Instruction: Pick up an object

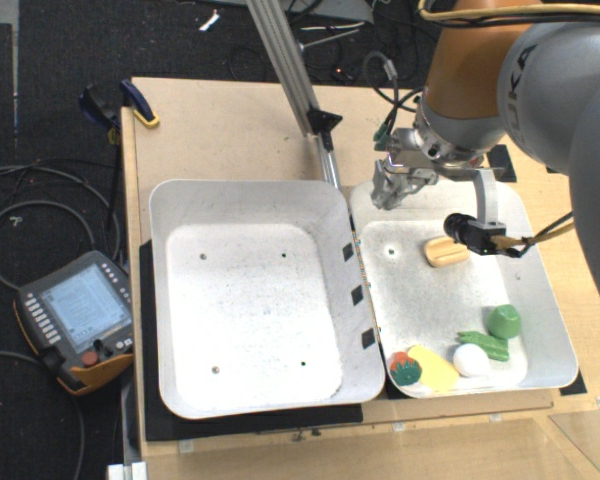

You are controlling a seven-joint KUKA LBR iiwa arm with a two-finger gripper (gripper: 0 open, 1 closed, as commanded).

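Tan block (pixel 446 253), smooth, rounded, lies on right bin (pixel 420 308) floor just below-right of gripper (pixel 392 192), not touching. We see gripper hang over bin's top left corner; we cannot tell how fingers stand, nothing visibly held. Black fitting (pixel 475 233) beside block. Farther below: green lumpy toys (pixel 495 330), white ball (pixel 470 360), yellow flat piece (pixel 436 372), red-green round piece (pixel 405 366). Left bin (pixel 250 298) speckled white.
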